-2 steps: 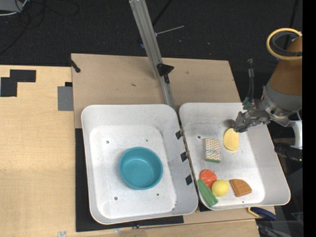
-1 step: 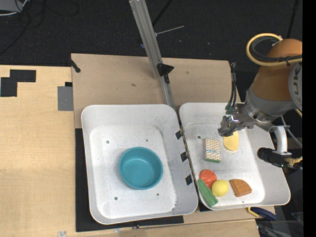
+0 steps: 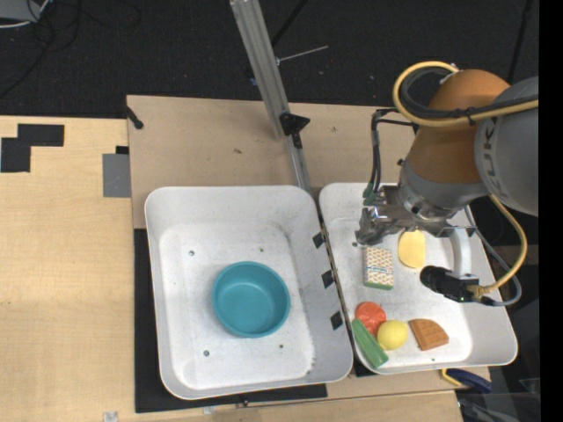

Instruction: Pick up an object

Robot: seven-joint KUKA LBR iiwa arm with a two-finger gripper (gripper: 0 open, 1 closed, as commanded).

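My gripper point(image 3: 373, 229) hangs over the back left part of the right bin point(image 3: 493, 341). Just in front of it lies a small checkered carton point(image 3: 379, 267), and I cannot tell whether the two touch. A pale yellow oval piece point(image 3: 412, 250) lies right of the carton, under the wrist. Near the bin's front sit a red tomato point(image 3: 370, 314), a yellow ball point(image 3: 393, 334), a green vegetable point(image 3: 369, 344) and a brown bread slice point(image 3: 428, 333). The grey and orange arm hides the back right of this bin.
The left bin point(image 3: 176, 227) holds a teal bowl point(image 3: 251, 299) near its middle. A slanted metal rail point(image 3: 268, 69) rises behind the two bins. Black clips point(image 3: 324, 258) line the divide between the bins.
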